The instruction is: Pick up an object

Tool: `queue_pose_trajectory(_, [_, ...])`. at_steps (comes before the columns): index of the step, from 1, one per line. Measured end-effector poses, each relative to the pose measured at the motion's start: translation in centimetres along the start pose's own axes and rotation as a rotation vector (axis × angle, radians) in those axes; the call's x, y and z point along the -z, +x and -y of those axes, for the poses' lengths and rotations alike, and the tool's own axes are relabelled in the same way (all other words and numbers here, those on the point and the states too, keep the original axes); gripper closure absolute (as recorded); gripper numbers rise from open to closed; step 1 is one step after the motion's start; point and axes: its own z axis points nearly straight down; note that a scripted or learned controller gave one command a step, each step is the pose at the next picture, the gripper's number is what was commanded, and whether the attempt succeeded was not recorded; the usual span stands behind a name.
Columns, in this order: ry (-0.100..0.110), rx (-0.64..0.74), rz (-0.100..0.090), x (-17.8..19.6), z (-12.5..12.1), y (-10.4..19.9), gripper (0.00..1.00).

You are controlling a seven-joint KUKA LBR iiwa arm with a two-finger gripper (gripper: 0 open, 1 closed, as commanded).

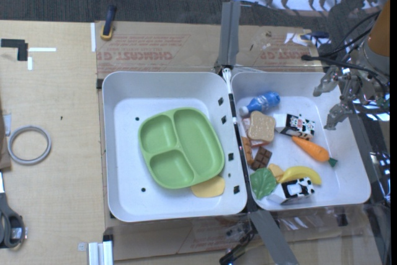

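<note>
The right bin (356, 152) holds several toy foods. A blue bottle (260, 102) lies at its back, with a bread slice (261, 128) just in front of it. A cow-print box (300, 125) sits beside an orange carrot (312, 150). Nearer the front lie a banana (301, 175), a chocolate bar (262, 157), a green leaf (263, 182) and a second cow-print box (296, 189). My gripper (330, 102) hangs over the bin's far right side, to the right of the upper cow-print box. It is open, and its fingers (322, 86) have nothing between them.
The left bin (118, 152) holds a green divided plate (180, 147) with a yellow piece (209, 187) poking out under its front edge. A grey divider (228, 40) stands behind the bins. A tape ring (26, 144) lies on the bench at left. Cables hang at upper right.
</note>
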Motion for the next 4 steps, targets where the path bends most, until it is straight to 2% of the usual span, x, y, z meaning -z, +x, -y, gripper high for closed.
queue_pose_trajectory(1, [0.000,-0.129,-0.001,-9.3,-4.5,8.3,0.00])
queue_pose_trajectory(2, [0.001,-0.125,0.004,-8.3,-4.6,8.1,1.00])
queue_pose_trajectory(3, [-0.001,-0.204,0.000,-0.5,-12.1,6.4,1.00])
queue_pose_trajectory(4, [-0.001,-0.031,-0.002,0.6,-16.6,10.0,1.00])
